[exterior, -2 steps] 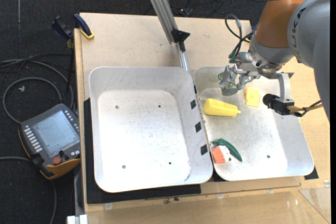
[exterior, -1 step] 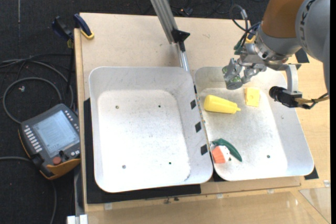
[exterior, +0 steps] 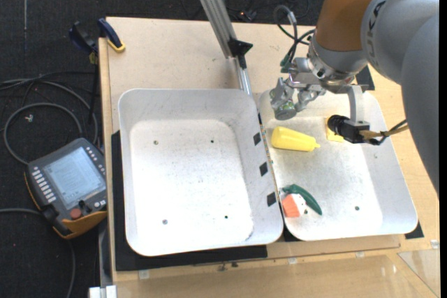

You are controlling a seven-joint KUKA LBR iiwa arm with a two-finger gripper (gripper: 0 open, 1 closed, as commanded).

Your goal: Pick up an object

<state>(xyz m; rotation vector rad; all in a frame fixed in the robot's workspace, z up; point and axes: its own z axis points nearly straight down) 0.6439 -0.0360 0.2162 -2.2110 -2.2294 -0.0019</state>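
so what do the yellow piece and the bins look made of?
Yellow piece: likely smooth moulded plastic, going by its uniform colour and soft sheen. Bins: probably thin formed white plastic, matte and scuffed with dark specks, with rounded rims; painted metal can't be ruled out.

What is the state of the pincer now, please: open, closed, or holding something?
Pincer: cannot be told; it is above the far end of the right bin, near the yellow object.

Bright, even overhead light whitens both bins [exterior: 188, 98]; shadows stay soft, the surrounding floor [exterior: 42, 24] dark, and focus slightly soft.
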